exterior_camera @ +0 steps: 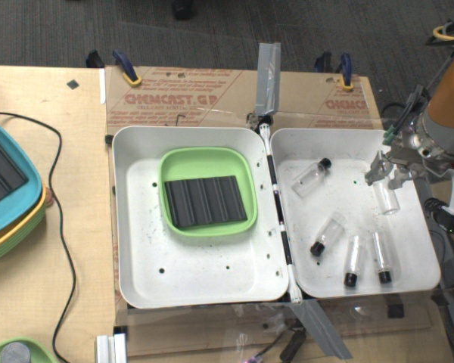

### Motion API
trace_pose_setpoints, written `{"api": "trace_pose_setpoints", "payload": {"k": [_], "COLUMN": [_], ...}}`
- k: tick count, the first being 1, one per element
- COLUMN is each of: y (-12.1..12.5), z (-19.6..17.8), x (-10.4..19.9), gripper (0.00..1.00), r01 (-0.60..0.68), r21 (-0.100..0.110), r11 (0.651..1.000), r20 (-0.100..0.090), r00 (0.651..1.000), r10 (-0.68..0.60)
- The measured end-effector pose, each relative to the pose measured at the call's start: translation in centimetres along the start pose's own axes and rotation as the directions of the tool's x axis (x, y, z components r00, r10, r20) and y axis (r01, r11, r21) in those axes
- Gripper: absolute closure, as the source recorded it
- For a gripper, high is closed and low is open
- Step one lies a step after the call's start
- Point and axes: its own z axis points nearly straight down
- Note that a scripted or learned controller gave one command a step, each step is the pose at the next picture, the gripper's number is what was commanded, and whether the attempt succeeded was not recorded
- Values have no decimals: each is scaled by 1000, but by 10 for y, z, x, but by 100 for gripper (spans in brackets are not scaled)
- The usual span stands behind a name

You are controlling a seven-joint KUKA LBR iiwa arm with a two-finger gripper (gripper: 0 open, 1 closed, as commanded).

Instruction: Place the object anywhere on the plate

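Observation:
A green square plate [242, 165] with a dark ribbed pad [206, 201] on it sits in the left bin [136, 225]. Over the right bin's [416, 274] far right side hangs my gripper [390, 177], reaching in from the right. It is shut on the upper end of a clear vial [386, 200], which points down and toward the camera. Several other clear vials with black caps lie on the right bin's floor, among them one at the back [312, 175] and one in the middle [328, 235].
Two vials [352, 259] [380, 255] lie side by side near the right bin's front edge. A ridge [276, 203] divides the two bins. A teal and yellow stack of bowls [11, 195] and a black cable [60, 203] are on the wooden bench at left.

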Motion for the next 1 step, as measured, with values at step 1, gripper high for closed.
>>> {"api": "trace_pose_setpoints", "payload": {"k": [1], "y": [0], "z": [0], "x": [0], "gripper": [0], "r01": [0], "r21": [0], "r11": [1000], "r20": [0], "r00": [1000], "r10": [0]}}
